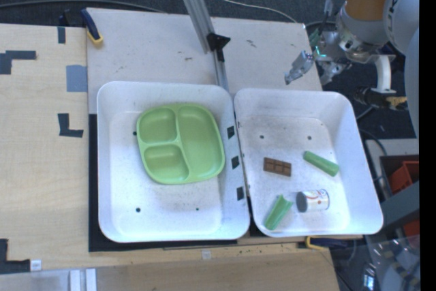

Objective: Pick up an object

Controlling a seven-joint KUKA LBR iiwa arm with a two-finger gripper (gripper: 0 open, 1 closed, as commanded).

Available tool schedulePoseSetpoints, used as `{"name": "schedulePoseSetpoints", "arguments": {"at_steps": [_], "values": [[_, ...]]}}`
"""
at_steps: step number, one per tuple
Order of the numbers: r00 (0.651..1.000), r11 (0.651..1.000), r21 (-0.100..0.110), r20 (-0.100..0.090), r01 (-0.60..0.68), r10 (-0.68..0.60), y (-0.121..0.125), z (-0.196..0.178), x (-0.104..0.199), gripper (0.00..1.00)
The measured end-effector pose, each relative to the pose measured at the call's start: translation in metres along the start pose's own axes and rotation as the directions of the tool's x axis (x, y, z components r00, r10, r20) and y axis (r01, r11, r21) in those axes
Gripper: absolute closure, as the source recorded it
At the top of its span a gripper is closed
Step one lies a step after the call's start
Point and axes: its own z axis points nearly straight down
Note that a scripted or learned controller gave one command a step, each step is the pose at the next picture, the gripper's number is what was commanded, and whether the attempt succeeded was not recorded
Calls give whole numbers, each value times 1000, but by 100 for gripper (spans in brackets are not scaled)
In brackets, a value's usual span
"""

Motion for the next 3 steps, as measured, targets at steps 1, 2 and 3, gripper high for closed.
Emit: {"name": "schedulePoseSetpoints", "arguments": {"at_steps": [1, 2, 3], "values": [[1000, 1000, 6, -1, -1, 1, -1, 62, -7, 0], [1000, 1000, 5, -1, 0, 0, 0, 107, -9, 0], [1000, 1000, 11, 4, -3, 3, 0, 147, -13, 0]]}}
